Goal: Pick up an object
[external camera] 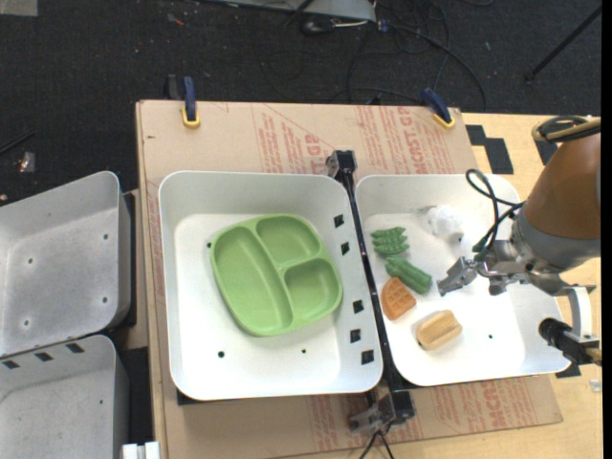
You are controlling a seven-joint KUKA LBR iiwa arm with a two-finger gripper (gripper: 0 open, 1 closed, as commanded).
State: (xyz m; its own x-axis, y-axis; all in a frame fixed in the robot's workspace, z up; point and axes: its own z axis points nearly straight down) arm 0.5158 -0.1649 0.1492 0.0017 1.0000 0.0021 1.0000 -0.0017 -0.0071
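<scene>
The right bin [497, 352] holds several small items. A green toy with finger-like prongs [389, 241] lies near the divider, and a green pickle-shaped piece [411, 275] sits just below it. An orange waffle-like piece [398, 298] and a tan bread roll [439, 330] lie toward the front. A white crumpled object [444, 220] rests at the back. My gripper [457, 277] hovers low over the middle of the right bin, just right of the pickle piece and above the roll. Nothing shows between its fingers.
The left bin [186, 352] holds a green divided plate [275, 273]. A black divider [361, 266] separates the two bins. The arm's orange and grey body [564, 208] fills the right side. White panels [57, 256] lie off the bench at left.
</scene>
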